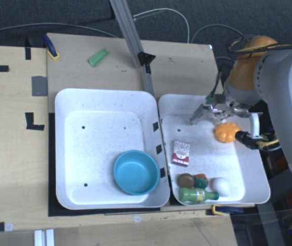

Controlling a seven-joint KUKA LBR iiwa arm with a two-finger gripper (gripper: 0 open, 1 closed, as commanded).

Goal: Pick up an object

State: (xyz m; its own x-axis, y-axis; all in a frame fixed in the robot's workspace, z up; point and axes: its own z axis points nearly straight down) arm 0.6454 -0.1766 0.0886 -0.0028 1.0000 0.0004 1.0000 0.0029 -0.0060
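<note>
My gripper (208, 115) hangs over the back part of the right bin (252, 174). Its fingers are spread open with nothing between them. One finger (196, 117) points down to the left. An orange rounded object (226, 132) lies just right of and below the gripper, apart from the fingers. Nearer the middle of that bin lies a small red and white box (181, 152). Along its front edge are a brown piece (186, 180), a green bottle (197, 195) and a white ball (221, 186).
A blue bowl (135, 171) sits at the front right of the left bin (71, 137). A grey pole (130, 29) slants across the back down to the wall between the bins. A green block (98, 57) lies on the bench behind the left bin.
</note>
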